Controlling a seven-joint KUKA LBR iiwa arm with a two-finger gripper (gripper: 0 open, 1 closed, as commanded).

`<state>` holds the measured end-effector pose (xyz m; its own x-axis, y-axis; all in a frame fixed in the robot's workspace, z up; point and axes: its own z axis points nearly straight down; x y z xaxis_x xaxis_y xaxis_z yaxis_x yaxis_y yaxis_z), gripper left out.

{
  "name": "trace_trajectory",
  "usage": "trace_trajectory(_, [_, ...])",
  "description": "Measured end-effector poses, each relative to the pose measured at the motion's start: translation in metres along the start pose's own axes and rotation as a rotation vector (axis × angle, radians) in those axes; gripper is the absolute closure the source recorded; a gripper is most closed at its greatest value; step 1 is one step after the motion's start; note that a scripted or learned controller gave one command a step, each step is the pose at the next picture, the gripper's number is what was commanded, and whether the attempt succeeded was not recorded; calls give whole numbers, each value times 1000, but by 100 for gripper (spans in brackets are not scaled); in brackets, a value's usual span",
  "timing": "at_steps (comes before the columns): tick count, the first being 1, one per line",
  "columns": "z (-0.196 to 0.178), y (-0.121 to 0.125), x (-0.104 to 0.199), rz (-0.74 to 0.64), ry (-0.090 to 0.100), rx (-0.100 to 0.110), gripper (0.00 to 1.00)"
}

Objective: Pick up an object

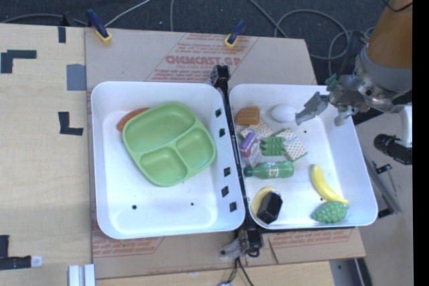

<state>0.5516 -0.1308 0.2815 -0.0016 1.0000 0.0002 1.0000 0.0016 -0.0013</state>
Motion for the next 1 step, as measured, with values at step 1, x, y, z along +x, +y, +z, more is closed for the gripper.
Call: trace_trajectory(1, [184,-37,-59,1,0,-1,0])
